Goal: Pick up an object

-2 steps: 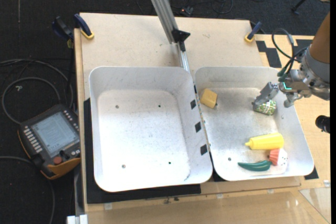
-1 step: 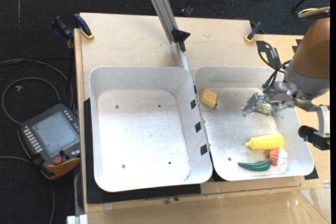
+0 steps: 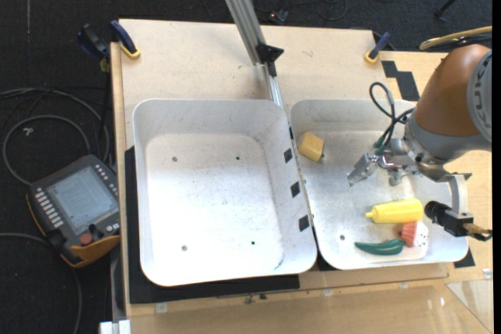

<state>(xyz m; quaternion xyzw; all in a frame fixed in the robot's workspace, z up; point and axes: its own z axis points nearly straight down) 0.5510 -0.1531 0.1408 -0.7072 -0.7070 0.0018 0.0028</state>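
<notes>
Crosswise, yellow bottle [image 3: 395,210]; nozzle leftward

A small pale-yellow block of foam-like material [image 3: 311,146] lies alone in the upper left part of the right bin, near the wall shared with the left bin. A bright yellow plastic squeeze bottle with a pointed cap [image 3: 394,210] lies on its side near the lower right. Just below it rest a dark green curved pepper-shaped toy [image 3: 380,247] and a small red-and-white strawberry-like toy [image 3: 412,235], close together by the front wall.
</notes>
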